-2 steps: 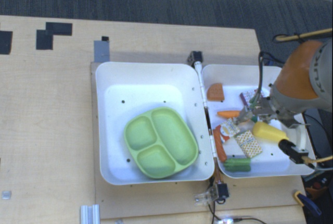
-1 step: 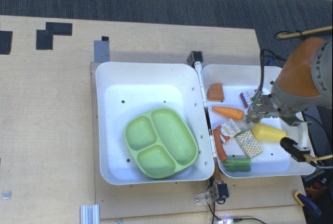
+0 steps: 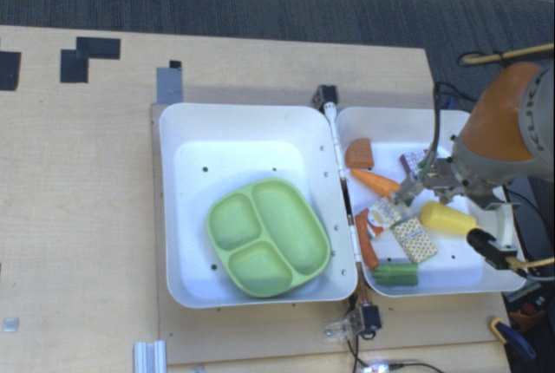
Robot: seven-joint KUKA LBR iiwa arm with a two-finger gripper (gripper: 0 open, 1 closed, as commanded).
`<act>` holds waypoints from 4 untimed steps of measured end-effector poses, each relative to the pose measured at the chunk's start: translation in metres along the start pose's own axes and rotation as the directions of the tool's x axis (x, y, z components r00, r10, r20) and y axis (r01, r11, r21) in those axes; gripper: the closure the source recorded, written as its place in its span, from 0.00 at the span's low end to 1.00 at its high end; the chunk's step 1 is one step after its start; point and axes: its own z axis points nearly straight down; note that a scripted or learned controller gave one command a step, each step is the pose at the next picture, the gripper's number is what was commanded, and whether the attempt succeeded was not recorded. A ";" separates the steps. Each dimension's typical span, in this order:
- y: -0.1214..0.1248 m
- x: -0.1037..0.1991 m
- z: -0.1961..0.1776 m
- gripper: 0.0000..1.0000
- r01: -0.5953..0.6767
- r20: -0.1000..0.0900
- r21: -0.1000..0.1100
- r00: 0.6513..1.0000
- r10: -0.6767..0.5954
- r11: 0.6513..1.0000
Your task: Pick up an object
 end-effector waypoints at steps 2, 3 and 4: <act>-0.045 0.040 0.005 1.00 -0.004 -0.001 -0.013 1.000 0.004 1.000; -0.046 0.040 0.005 0.00 -0.004 0.000 -0.013 1.000 0.004 1.000; -0.044 0.042 -0.006 1.00 -0.002 -0.004 -0.016 1.000 0.002 1.000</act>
